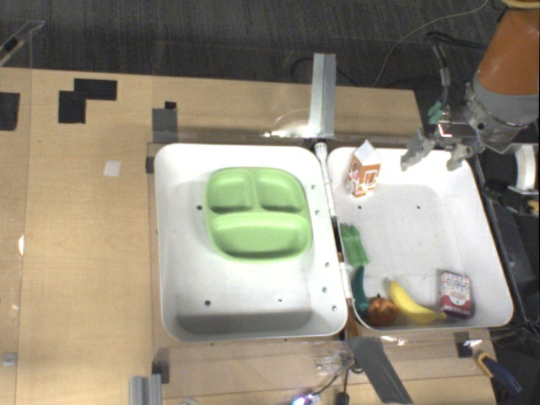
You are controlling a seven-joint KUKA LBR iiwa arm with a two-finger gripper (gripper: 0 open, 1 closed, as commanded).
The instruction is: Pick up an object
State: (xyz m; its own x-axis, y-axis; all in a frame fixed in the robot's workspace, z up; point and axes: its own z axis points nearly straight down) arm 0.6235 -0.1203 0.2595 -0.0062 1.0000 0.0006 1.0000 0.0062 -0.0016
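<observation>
Objects to pick: five things lie in the right bin (pixel 472 218).
Small carton (pixel 364 170): white and orange, upright near the bin's far left corner, apart from the rest.
Green item (pixel 353 247): lies against the bin's left wall, about midway along it; below it a dark green piece (pixel 359 287) runs toward the near corner.
Red fruit (pixel 381 310): at the near left corner, touching the banana (pixel 412 304) that curves to its right.
Small box (pixel 455 293): red, white and purple, near the bin's near right corner, just beside the banana's tip.
Tool (pixel 437 153): fingers spread apart, nothing between them, over the far right edge of the right bin, well apart from every object.
Arm: grey wrist with orange band (pixel 510 51) at the upper right.
Left bin (pixel 177 243): holds a green divided plate (pixel 256 211).
Tabletop (pixel 76 251): light wood, carrying both bins.
</observation>
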